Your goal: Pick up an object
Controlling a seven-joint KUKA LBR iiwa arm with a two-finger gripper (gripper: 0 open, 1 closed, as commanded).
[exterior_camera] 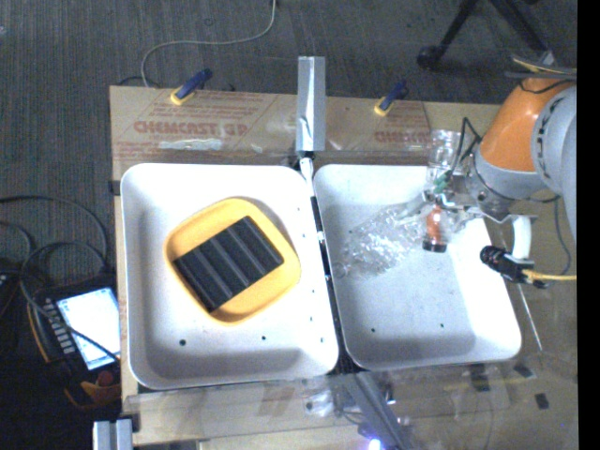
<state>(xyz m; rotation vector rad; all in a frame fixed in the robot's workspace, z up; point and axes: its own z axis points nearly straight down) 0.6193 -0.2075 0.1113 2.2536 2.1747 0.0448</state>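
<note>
One yellow-and-black sponge in left bin, one crumpled clear wrapper right.

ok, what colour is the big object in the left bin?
Yellow rim with a black ribbed centre, lying in the left bin; seen in the camera view.

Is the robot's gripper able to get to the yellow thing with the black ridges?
Probably yes. The yellow tray with black ridges lies uncovered in the left bin, nothing on top. The gripper hangs over the right bin, so it must cross over.
</note>
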